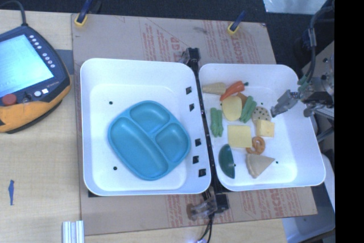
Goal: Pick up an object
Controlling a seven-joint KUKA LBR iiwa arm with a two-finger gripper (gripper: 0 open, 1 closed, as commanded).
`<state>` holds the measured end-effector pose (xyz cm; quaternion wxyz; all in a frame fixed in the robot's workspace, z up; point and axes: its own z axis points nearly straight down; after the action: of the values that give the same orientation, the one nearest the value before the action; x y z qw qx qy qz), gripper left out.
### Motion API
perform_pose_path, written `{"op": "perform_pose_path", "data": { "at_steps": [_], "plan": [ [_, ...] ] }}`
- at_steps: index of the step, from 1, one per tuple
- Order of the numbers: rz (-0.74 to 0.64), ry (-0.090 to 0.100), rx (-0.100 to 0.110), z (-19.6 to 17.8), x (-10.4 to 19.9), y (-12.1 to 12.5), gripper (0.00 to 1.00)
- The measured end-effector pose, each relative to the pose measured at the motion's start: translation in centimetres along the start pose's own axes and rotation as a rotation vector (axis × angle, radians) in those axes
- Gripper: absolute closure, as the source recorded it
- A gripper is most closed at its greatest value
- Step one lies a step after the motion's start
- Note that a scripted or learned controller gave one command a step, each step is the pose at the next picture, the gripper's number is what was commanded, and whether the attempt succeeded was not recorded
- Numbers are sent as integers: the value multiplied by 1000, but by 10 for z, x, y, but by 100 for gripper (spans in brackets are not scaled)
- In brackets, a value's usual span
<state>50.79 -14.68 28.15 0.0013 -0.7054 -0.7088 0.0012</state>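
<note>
Gripper (282,104) stood over the right-hand bin (296,171), near its right wall, entering from the right edge of the view. Whether it was released or clenched could not be told; nothing was seen held in it.

The pickable things lay clustered in the same bin, all to the gripper's left in the view. Nearest was a small yellow block (265,128), just below and left of the tip, with a speckled piece (261,113) beside it. Further left: a larger yellow square (239,135), a pale yellow round piece (231,107), a red chilli-like piece (234,89) and green pods (216,122). Nearer the front wall lay a pretzel shape (257,145), a tan wedge (259,165) and a dark green piece (227,160).

Left-hand bin (94,122) carried a blue divided plate (148,139), well apart from the gripper.

Judgement: the small yellow block looked the likeliest target, a short reach left and down. Its neighbours sat close, so a clean closure on one item seemed doubtful
</note>
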Motion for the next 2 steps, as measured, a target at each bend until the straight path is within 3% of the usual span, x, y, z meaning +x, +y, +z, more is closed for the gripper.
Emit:
{"op": "perform_pose_path", "data": {
  "at_steps": [1, 2],
  "plan": [
    [-4, 1, 5, 72, 26, 33, 0],
    [-4, 0, 2, 195, 38, 87, 0]
  ]
}}
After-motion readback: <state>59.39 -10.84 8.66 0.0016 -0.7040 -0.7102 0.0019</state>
